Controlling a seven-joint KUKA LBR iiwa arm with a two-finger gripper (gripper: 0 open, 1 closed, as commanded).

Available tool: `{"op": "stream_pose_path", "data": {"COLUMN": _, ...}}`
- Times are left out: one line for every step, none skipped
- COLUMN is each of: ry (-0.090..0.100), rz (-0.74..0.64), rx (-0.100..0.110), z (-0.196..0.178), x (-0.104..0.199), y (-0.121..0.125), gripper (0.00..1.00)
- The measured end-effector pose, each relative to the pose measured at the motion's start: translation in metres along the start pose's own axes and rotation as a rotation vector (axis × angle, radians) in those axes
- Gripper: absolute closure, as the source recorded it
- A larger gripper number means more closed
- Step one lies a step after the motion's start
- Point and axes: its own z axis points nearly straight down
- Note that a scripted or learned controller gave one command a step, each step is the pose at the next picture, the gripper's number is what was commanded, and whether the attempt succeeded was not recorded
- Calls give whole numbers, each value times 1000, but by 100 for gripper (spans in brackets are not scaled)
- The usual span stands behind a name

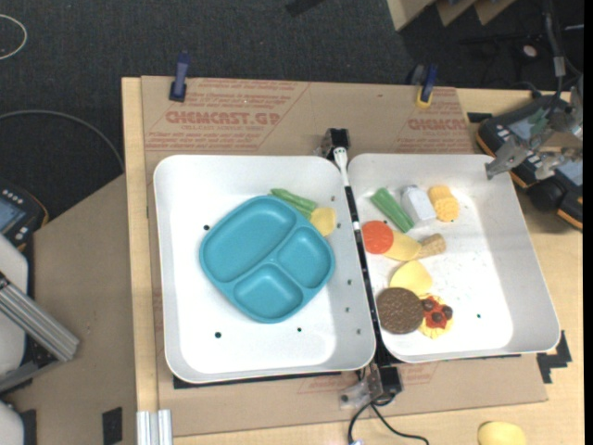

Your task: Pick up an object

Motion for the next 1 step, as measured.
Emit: {"op": "stream_pose_path", "data": {"ry": 16, "rz": -1, "rx": 27, "z": 134, "x": 6, "y": 29, "gripper": 0}}
